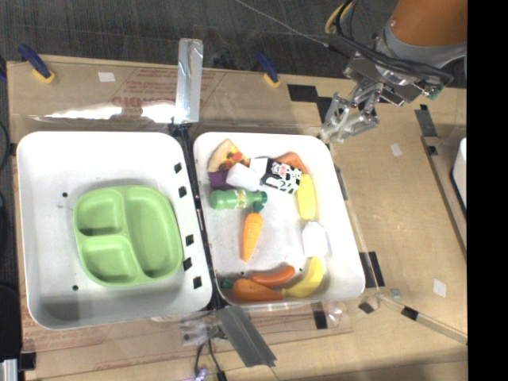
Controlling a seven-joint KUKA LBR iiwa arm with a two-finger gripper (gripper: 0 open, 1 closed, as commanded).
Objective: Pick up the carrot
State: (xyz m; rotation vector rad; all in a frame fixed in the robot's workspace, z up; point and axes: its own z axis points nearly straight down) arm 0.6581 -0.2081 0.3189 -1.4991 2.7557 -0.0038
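Observation:
The orange carrot (252,234) lies in the middle of the right bin (343,213), its green top pointing to the far side, just below a green bottle (236,200). My gripper (349,122) hangs above the bin's far right corner, well up and to the right of the carrot. Its fingers look spread, with nothing between them.
The right bin also holds a pizza slice (226,156), a black-and-white carton (279,176), a corn cob (306,198), a white block (314,239), a banana (310,279) and a red sausage (271,275). A green divided plate (127,234) lies in the left bin (36,213).

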